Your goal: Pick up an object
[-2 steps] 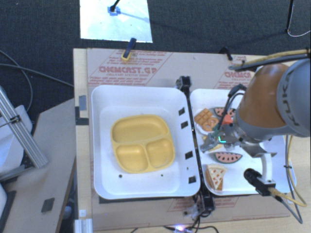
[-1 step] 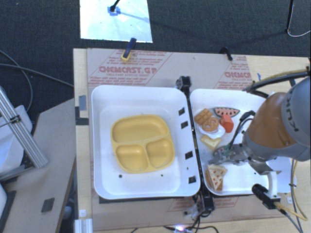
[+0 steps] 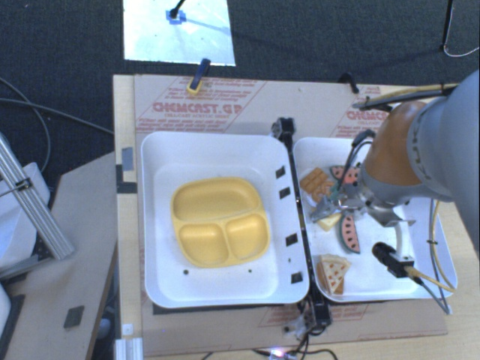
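1. two shallow white bins sit side by side on the counter (image 3: 225,100), which is covered by a sheet of cardboard with red print.
2. the left bin (image 3: 157,171) holds a yellow divided plate (image 3: 220,220) with three compartments, lying flat near the bin's middle.
3. the right bin (image 3: 442,272) holds toy food pieces: a waffle (image 3: 315,180) near the upper left, a watermelon slice (image 3: 349,233) near the middle, a second watermelon slice (image 3: 346,175) higher up and partly hidden by the arm, a pale yellow cheese wedge (image 3: 328,220) just left of the lower slice, and a pizza slice (image 3: 332,274) near the bin's front left corner.
4. the grey arm (image 3: 431,145) with its orange band reaches in from the right over the right bin.
5. the end effector (image 3: 335,201) is low over the cluster of waffle, cheese wedge and watermelon slices; i cannot tell whether it is spread or pressed together, nor whether anything is pinched in it.
6. a small yellow and blue clamp (image 3: 199,77) lies on the counter's far edge, well apart from the bins.
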Robot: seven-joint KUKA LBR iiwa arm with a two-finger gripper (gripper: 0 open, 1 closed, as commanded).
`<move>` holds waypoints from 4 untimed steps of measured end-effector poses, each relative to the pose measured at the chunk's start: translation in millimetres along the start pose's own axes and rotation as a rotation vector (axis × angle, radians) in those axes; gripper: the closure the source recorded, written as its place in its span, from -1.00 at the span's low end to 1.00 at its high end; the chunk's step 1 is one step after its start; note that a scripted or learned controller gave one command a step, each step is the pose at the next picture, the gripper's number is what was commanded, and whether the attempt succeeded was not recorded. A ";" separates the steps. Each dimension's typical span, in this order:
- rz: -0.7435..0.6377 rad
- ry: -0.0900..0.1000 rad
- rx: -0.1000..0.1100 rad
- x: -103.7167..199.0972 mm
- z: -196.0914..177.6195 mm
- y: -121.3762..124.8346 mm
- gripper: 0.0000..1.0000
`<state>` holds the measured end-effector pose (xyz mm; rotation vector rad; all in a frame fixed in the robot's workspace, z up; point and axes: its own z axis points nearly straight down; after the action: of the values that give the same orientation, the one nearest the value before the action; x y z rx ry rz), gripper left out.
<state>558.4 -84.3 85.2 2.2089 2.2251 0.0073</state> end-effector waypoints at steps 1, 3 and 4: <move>0.008 0.002 0.011 -7.7 1.2 -51.2 -1.00; 0.006 0.001 0.006 -16.6 -19.1 48.1 -1.00; 0.000 0.000 0.004 -17.0 -28.8 49.4 1.00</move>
<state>607.6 -100.9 114.4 2.2110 2.2268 0.0028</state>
